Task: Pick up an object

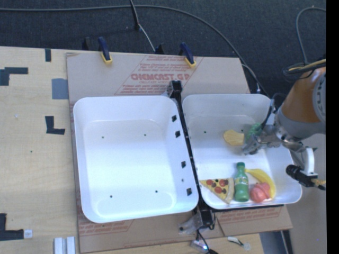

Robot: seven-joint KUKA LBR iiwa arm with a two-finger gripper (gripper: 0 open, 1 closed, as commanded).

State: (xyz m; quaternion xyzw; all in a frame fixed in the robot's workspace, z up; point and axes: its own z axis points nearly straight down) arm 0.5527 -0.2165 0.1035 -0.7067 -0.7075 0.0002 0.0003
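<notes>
In the right bin (222, 107) a yellow rounded piece (233, 137) lies near the middle. Along the bin's front edge sit a pizza slice (218, 187), a green bottle (241, 182), a banana (264, 178) and a pink-red fruit (259, 193). My gripper (252, 143) reaches in from the right and hangs low just right of the yellow piece, with something green beside its fingers. The view does not let me see what lies between the fingers.
The left bin (127, 157) stands beside the right one, with a black clip strip (181, 142) along their shared wall. Cardboard (153, 75) lies under both bins, held by two blue-yellow clamps (105, 51). Cables run across the dark floor behind.
</notes>
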